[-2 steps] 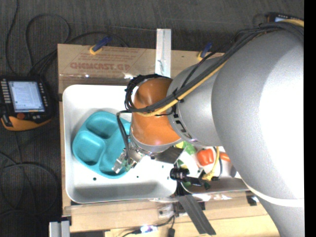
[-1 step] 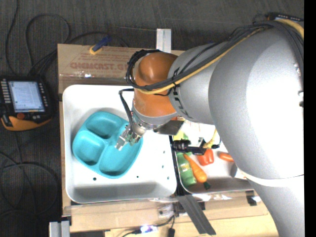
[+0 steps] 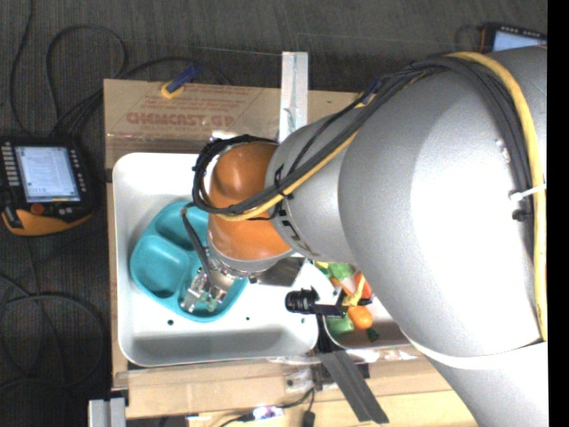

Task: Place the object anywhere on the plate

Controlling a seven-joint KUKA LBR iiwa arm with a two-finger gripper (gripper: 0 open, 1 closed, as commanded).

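Note:
A teal divided plate (image 3: pixel 158 258) lies in the left white bin (image 3: pixel 142 181), towards its left side. My gripper (image 3: pixel 204 294) hangs low over the plate's lower right rim, below the orange wrist band. A small greenish patch shows at the gripper's tip, but I cannot make out what it is or whether it is held. The arm's grey body hides most of the right bin.
Small green, orange and red objects (image 3: pixel 352 297) lie in the visible strip of the right bin. A cardboard sheet (image 3: pixel 178 114) lies behind the bins. A teach pendant (image 3: pixel 42 183) rests on the floor to the left, among cables.

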